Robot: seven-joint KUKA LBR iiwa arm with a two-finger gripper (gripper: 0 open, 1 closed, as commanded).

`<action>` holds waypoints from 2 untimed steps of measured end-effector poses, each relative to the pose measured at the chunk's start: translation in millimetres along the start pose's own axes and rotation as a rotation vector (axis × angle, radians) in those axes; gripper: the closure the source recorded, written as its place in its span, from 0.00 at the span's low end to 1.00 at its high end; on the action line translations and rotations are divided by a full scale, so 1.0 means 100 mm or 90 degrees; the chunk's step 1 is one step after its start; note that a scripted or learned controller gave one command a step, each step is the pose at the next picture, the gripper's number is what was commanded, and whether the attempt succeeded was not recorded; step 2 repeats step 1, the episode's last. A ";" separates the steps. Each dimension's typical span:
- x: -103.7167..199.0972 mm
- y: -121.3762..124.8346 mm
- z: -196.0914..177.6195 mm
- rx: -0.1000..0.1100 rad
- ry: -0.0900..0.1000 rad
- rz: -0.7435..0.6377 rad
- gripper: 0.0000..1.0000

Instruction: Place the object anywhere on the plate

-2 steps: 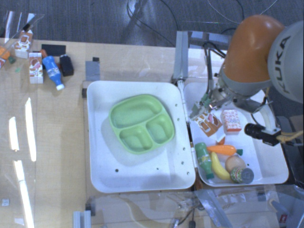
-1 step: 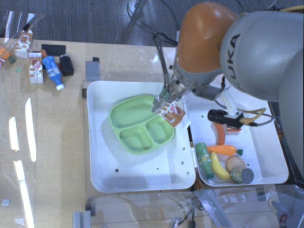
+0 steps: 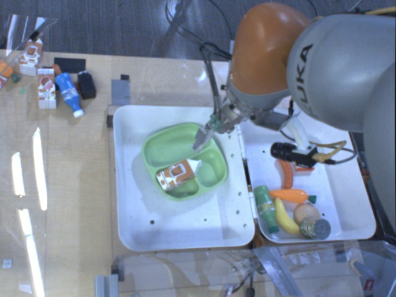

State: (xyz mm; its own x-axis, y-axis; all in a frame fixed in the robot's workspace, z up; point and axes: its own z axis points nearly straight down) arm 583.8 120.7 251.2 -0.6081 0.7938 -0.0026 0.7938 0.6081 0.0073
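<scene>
A green divided plate lies in the left white bin. A small carton with an orange-brown and white print lies tilted on the plate's front part, over the divider. My gripper hangs above the plate's right back rim, up and to the right of the carton and apart from it. Nothing shows between its fingers.
The right bin holds a green bottle, a banana, a carrot, a red sausage-like piece, an egg-coloured ball and a can. On the bench at far left lie small cartons, a blue bottle and black blocks.
</scene>
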 end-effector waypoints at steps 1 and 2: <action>-0.39 0.21 0.66 0.001 0.000 -0.046 0.00; -0.39 0.21 0.66 0.001 0.000 -0.046 0.00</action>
